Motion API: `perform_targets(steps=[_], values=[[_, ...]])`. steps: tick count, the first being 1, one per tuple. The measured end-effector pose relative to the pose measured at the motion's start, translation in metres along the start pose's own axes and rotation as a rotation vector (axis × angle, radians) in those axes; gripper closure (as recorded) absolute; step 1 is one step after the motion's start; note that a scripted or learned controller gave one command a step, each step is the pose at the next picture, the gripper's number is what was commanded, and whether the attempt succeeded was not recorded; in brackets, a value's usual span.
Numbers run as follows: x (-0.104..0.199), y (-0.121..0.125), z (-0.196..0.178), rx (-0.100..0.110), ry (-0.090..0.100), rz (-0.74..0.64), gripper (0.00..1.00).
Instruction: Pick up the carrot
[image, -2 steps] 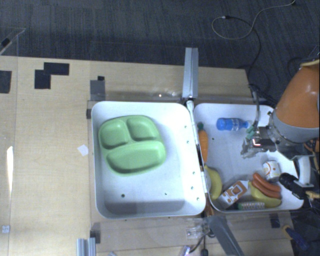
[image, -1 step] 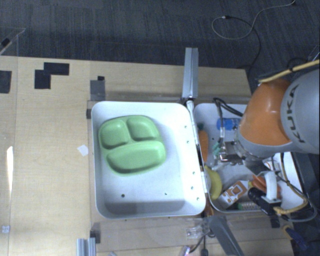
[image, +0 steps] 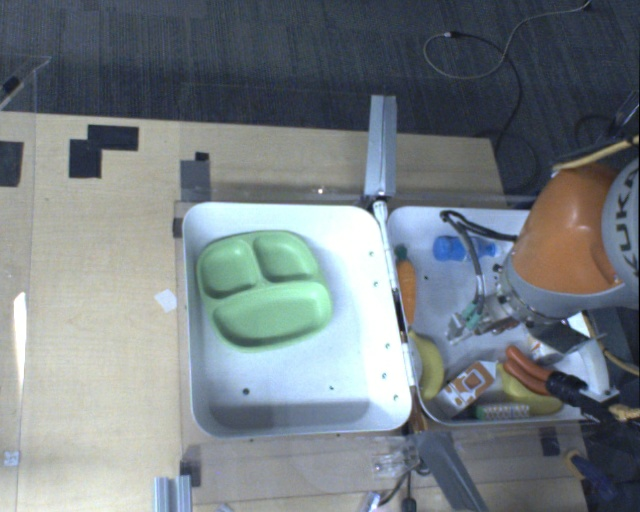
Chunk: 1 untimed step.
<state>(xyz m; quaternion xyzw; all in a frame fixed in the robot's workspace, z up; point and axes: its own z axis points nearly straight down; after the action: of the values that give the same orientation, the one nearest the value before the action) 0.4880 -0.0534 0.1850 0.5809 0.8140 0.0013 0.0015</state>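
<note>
Slim orange carrot (image: 406, 290) lies along right white bin's (image: 425, 228) left wall. Gripper (image: 478, 315) hovers mid-bin, apart from carrot; fingers' state unclear.

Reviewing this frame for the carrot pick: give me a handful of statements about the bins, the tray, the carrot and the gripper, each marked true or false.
1. The green tray lies in the left bin. True.
2. The carrot lies on the green tray. False: it lies in the right bin, along that bin's left wall.
3. The gripper is over the right bin. True.
4. The gripper holds the carrot. False: the carrot lies apart from it, to its left in the view.
5. A banana lies below the carrot in the view, in the same bin. True.
</note>
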Motion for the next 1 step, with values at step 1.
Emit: perform_targets(steps=[1], values=[[0.0385,0.0304,0.0006,0.001,0.000,0.452,1.00]])
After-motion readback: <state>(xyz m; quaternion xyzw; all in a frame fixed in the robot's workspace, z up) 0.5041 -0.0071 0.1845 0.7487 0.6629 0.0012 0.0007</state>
